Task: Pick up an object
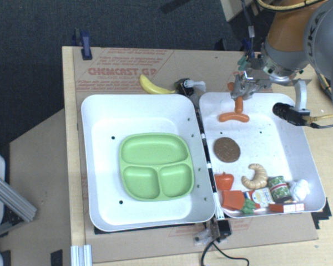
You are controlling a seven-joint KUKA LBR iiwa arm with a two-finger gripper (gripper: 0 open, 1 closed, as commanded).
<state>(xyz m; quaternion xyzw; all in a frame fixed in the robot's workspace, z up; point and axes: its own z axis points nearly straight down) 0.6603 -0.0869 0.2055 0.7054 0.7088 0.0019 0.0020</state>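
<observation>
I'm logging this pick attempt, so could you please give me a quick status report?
Gripper at right bin's far end, shut on upright orange sausage-shaped toy. Second orange sausage-shaped toy lying just below. Nothing blocking the lift.

Bins (100,148): white plastic, smooth, faint sheen. Divided tray (155,165): pale green plastic, matt, smooth. Bench board (127,65): brown cardboard-like sheet, matt, red print. Banana (154,87): glossy yellow plastic look. Brown disc (226,149): dull, grainy. Croissant (256,175): tan, slightly shiny. Arm band (291,26): smooth orange, satin; wrist parts (250,82) metallic grey.
</observation>
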